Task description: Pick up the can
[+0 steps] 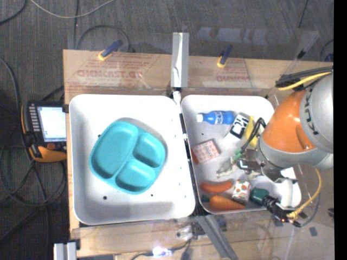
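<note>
The can [242,189], small and patterned, lies untouched near the front of the right bin [227,99] beside the carrot [225,202], while the claw [246,161] hovers just above it, whether apart or together I cannot tell, so the pick remains undone.

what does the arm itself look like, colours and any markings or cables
The arm is bulky and rounded, with a light grey shell and a broad orange band above the wrist. Dark "KU" lettering shows on the grey part. A yellow cable trails below it, and darker metal parts sit near the end effector.
</note>
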`<state>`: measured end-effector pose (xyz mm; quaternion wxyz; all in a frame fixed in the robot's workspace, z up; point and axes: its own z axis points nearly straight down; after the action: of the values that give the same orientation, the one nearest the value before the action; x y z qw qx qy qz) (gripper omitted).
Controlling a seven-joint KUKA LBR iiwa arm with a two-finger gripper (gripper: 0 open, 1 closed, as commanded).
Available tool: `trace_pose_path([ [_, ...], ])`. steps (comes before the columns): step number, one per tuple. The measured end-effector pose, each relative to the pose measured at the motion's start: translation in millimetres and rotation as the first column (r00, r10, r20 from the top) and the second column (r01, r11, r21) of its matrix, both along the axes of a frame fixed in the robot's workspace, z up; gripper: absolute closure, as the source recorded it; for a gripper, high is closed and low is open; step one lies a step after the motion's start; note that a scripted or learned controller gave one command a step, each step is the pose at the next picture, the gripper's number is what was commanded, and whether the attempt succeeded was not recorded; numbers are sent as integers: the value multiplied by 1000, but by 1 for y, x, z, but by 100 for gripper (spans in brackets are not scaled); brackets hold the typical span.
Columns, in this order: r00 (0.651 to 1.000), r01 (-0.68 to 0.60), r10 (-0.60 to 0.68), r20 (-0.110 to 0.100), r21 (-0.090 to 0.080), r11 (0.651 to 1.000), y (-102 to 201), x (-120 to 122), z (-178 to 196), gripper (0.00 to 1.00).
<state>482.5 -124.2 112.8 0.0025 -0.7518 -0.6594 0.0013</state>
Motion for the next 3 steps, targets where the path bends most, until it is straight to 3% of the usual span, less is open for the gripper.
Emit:
trace_pose_path([
  [1,996,-91,91,12,1,996,-44,4,-23,0],
  [2,989,-148,148,19,-15,989,-36,5,-22,0],
  [3,989,-145,145,20,-14,989,-33,5,-22,0],
])
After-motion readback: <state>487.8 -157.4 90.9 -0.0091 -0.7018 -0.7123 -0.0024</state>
